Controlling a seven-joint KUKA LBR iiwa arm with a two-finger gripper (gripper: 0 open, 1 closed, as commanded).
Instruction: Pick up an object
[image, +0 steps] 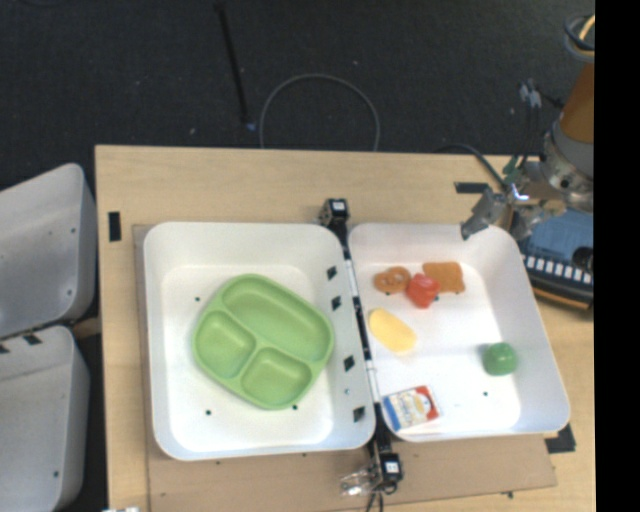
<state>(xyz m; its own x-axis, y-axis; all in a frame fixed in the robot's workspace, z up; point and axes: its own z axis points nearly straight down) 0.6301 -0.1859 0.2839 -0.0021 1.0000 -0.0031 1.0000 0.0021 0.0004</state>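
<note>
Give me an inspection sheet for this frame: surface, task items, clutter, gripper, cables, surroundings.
Surface: wooden bench bearing a left bin and a right bin, side by side.
Job's things: in the right bin, pretzel, tomato, orange block, yellow piece, green ball, small carton at the near edge.
Clutter: green divided plate in the left bin.
Gripper: gripper over the right bin's far corner, nothing seen between its fingers.
Cables: black loop on the floor beyond the bench.
Surroundings: dark floor, white panels at left.

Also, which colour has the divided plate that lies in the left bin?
The divided plate is light green, seen clearly in the camera view.
</note>
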